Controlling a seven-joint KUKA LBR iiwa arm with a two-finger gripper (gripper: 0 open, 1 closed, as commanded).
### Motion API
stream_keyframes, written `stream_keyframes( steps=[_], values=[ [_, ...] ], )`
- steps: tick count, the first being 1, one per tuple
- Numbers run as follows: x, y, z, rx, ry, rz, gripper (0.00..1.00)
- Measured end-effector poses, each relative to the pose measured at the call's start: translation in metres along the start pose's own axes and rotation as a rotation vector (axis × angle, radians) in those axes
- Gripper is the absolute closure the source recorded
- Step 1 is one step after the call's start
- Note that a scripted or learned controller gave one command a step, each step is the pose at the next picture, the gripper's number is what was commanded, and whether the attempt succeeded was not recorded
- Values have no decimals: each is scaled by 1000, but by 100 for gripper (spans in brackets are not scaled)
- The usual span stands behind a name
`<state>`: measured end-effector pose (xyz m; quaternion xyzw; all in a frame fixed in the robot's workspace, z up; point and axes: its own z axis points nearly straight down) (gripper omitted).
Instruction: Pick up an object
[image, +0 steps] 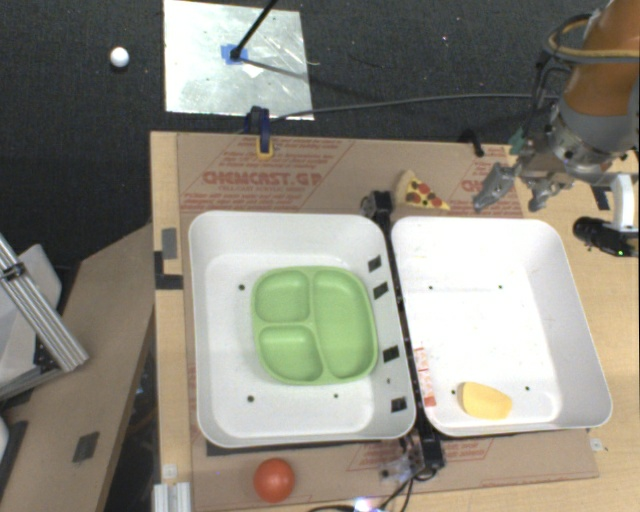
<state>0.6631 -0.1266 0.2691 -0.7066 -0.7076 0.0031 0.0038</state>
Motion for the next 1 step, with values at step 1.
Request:
stream_keyframes(
  steps=[1],
  values=[
    [0, 2, -8, -12, -2, -2, 0]
  ],
)
